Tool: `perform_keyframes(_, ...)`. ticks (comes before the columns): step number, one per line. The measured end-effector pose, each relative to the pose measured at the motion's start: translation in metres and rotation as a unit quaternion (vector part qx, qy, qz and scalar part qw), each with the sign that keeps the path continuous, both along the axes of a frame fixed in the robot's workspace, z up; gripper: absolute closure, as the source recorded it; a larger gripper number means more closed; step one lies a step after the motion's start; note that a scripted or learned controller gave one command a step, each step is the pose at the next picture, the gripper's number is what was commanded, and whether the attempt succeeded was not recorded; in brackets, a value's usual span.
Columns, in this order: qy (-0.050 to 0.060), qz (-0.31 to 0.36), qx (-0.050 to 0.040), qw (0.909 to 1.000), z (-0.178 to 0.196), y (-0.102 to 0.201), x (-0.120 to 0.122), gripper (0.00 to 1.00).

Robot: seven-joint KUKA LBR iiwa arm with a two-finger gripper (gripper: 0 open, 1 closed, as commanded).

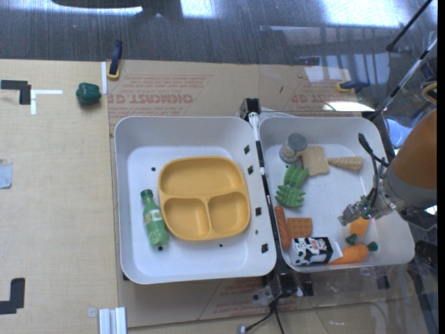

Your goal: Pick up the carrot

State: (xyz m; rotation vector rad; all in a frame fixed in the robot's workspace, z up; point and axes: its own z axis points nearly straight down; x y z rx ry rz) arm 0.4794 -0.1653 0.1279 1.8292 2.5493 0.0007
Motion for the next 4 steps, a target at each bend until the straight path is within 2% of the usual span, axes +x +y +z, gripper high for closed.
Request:
perform_keyframes(1,0.001,-0.11,0.0004,0.9939,0.063,0.091,0.014,1.0)
perform_keyframes(2,-0.001,0.075,-0.0018,0.9972,0.115,0.007,0.033,1.0)
perform_keyframes(3,-0.001,0.075,-0.0018,0.9972,0.115,0.007,0.033,0.0)
perform_keyframes(4,0.002,0.072,0.0007,0.9974,-0.012,-0.005,-0.002,0.0)
